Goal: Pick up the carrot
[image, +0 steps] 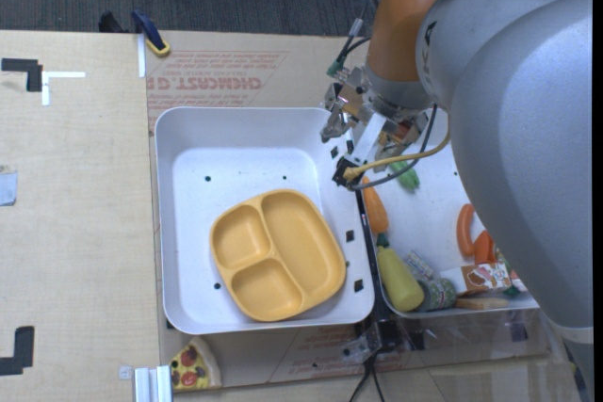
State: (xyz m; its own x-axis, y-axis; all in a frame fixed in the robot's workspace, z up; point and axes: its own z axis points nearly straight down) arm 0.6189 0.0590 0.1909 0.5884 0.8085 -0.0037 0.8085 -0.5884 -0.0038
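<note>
Task status: the pick is not yet done. The carrot (375, 210) lies in the right bin (435, 219), close against that bin's left wall, with its long axis running roughly along the wall. Nothing orange is visible in the grasp, so the carrot is judged to be at rest and not lifted. The fingers (337, 129) sit at the far end of the strip where the two bins meet, over the far right corner of the left bin (179, 202). Whether the fingers are open or closed cannot be determined, because the wrist and its fittings hide them. The carrot is near the fingers but apart from them, toward the near side of the tabletop (75, 202) and slightly to the right. Remaining steps, as judged: align over the carrot, descend, close, and lift. Clearance is limited, since a yellow squash-shaped item (400, 285) lies just beside the carrot's near end. The left bin holds a yellow divided plate (278, 254), which plays no part in the task.
</note>
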